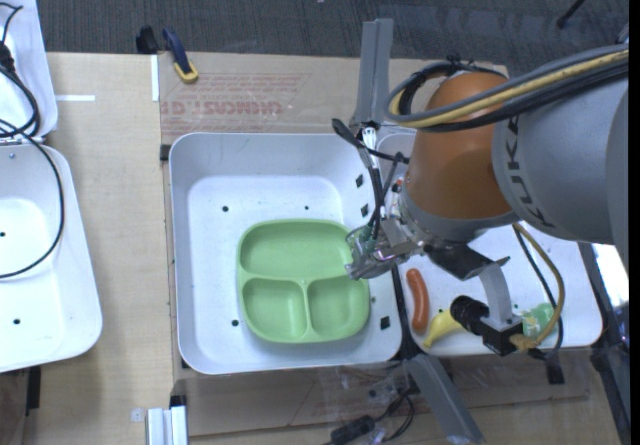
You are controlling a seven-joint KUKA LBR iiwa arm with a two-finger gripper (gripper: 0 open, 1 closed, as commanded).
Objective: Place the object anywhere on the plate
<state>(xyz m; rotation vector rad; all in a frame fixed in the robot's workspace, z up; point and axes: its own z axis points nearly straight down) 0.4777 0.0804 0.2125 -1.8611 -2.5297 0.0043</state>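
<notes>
From above, my claw point(366, 258) hangs over the right rim of the green plate point(300, 278) — I cannot tell what, if anything, it grasps — and all three compartments lie bare, so nothing is placed yet, with a red sausage point(419, 298) and banana point(442, 329) waiting in the right bin point(575, 318).

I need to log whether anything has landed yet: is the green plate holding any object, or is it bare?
Bare. All three compartments of the green plate show plain green; the gripper sits at its right rim.
</notes>
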